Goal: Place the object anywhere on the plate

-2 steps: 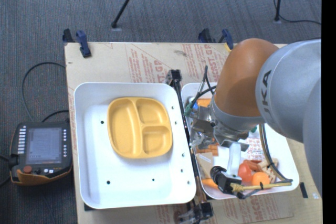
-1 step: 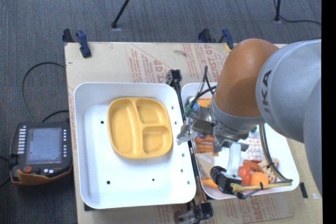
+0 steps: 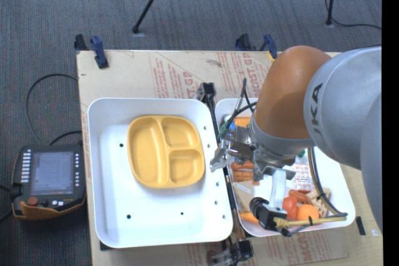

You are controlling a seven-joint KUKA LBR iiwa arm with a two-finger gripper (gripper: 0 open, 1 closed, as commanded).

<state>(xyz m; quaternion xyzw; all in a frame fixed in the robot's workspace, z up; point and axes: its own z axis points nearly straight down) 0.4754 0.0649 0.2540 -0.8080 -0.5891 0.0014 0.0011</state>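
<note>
A yellow plate [image 3: 166, 151] with three compartments lies in the left white bin [image 3: 106, 196], and its compartments hold nothing. My gripper [image 3: 243, 169] hangs low over the left part of the right bin [image 3: 340, 187], beneath the grey arm and its orange band. Right under it lie orange, stick-like food pieces [image 3: 242, 178]; the wrist hides most of them. I cannot make out whether any piece sits in the gripper.
Small toy foods crowd the right bin: a red piece [image 3: 290, 204], an orange round one [image 3: 307, 212], an orange carrot-like piece [image 3: 247, 217] at the front and a blue bit [image 3: 232, 128] near the back. A teach pendant [image 3: 50, 180] lies left of the bench.
</note>
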